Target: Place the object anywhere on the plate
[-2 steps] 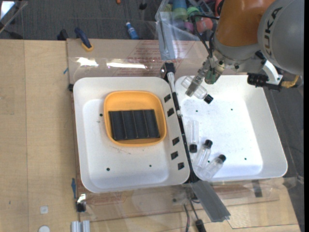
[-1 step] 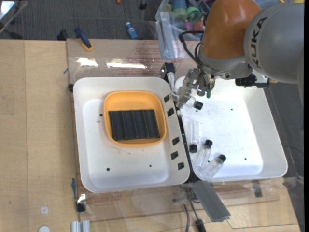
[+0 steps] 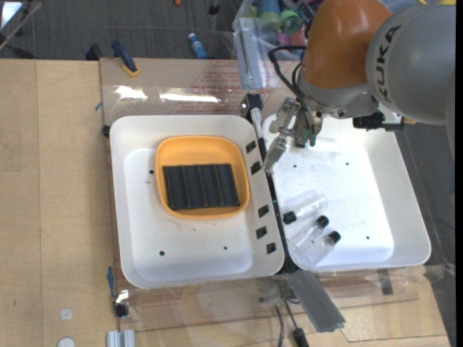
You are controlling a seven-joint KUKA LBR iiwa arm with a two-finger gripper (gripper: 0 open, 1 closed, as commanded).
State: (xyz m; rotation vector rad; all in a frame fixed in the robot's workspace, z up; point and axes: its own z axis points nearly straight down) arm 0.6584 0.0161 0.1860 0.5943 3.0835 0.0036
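Note:
An orange plate [image 3: 168, 152] sits in the left white bin [image 3: 137, 244]. A black ribbed rectangular object [image 3: 201, 186] lies flat on the plate and covers most of its floor. My gripper [image 3: 291, 134] hangs over the far left corner of the right bin [image 3: 383, 215], just right of the divider between the bins. It is apart from the plate and the black object. I see nothing held in it.
Three clear plastic vials with black caps [image 3: 309, 223] lie near the front left of the right bin. A clear box of colourful items [image 3: 278, 13] stands behind the bins. The arm's orange band [image 3: 343, 38] looms over the right bin's far side.

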